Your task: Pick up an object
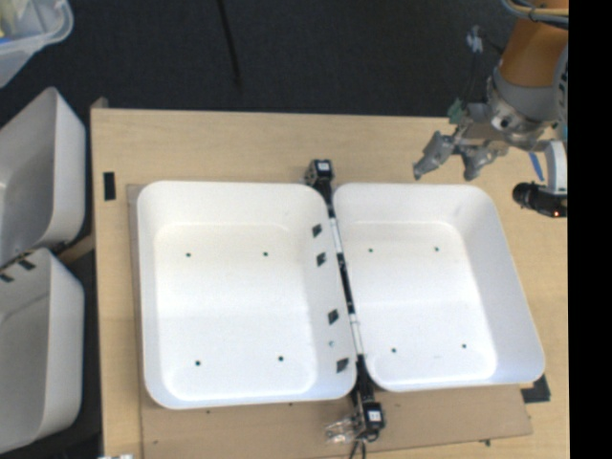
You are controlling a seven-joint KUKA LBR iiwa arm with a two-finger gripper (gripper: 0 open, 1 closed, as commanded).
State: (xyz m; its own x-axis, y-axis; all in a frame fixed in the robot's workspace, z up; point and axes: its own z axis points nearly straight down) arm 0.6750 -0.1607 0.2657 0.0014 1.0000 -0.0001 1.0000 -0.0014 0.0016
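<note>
On my left I see the left bin (153,220), then the right bin (497,247) beside it. I can't spot any object to pick. Far right, my gripper (451,163) hangs above the bench (239,146), fingers spread, holding nothing.

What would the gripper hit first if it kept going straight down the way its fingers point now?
Probably the back rim of the right bin or the wooden bench just behind it. The gripper, fingers spread, hangs above that edge; depth is hard to judge from this slant.
</note>
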